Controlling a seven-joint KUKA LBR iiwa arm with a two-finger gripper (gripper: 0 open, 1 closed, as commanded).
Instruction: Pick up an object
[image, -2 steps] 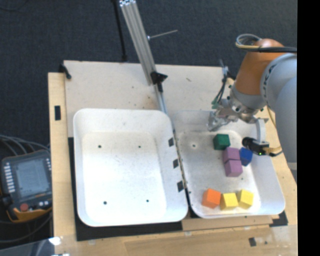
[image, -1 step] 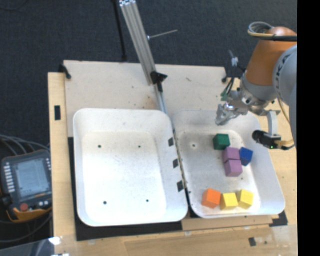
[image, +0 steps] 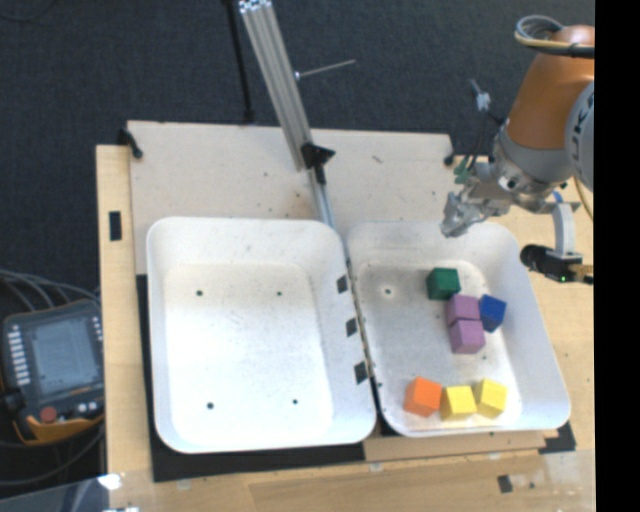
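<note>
From my seat I see the nearest things in the right-hand shallow white plastic bin (image: 535, 335): a row of three small blocks along its near wall, an orange cube (image: 423, 396) on the left, a yellow cube (image: 459, 401) touching it in the middle, and a second yellow cube (image: 491, 397) on the right, close enough that I cannot tell whether a gap separates the two yellow ones. Farther in lie two purple blocks (image: 466, 322) stacked or butted together; their seam is hard to make out. A blue cube (image: 491, 312) sits just right of them, and a green cube (image: 443, 283) is just beyond, toward the far left of the cluster. The left-hand white bin (image: 165, 330) lies beside, with a slanted aluminium rail (image: 283, 95) rising past the far edge between the bins. The grey two-finger gripper (image: 457, 222) hangs over the far rim of the right bin, beyond the green cube and well apart from the near row; it is blurred and small, so I cannot tell its state. The orange-banded arm (image: 548, 100) is cut off at the right.
</note>
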